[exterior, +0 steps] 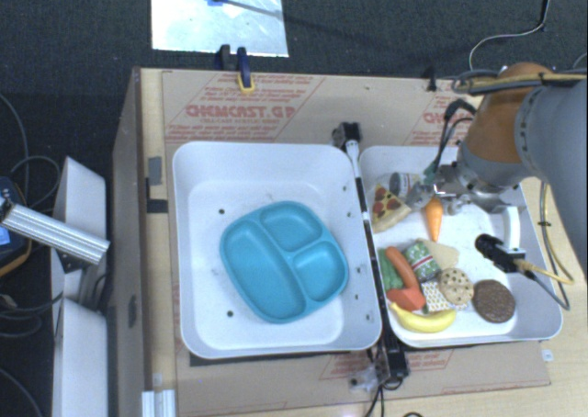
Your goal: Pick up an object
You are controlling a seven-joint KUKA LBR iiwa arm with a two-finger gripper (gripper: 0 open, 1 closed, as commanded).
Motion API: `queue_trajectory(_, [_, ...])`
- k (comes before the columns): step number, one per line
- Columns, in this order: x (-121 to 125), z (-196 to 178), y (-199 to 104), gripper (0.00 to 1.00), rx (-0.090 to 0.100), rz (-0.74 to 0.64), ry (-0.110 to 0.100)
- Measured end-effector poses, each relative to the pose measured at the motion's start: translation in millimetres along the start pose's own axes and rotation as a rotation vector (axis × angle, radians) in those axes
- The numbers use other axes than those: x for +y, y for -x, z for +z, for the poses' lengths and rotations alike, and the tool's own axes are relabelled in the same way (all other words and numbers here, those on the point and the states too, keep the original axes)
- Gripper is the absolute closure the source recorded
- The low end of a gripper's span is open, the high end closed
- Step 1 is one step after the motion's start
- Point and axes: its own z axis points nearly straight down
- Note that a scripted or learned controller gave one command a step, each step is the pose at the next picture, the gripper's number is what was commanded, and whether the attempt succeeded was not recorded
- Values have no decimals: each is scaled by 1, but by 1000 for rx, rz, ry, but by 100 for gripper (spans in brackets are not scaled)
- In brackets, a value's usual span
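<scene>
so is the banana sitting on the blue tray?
No, the banana lies in the right bin at its near edge, while the blue tray sits in the left bin.

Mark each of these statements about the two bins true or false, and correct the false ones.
1. The blue divided plate lies in the left bin. True.
2. The banana lies on the blue plate. False: it lies at the near edge of the right bin.
3. The pincer is over the right bin, by the carrot. True.
4. The pizza slice lies in the left bin. False: it is in the right bin.
5. The brown round cookie lies in the right bin. True.
</scene>
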Motion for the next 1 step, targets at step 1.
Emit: queue_trajectory(1, [1,-11,0,100,0,-2,2])
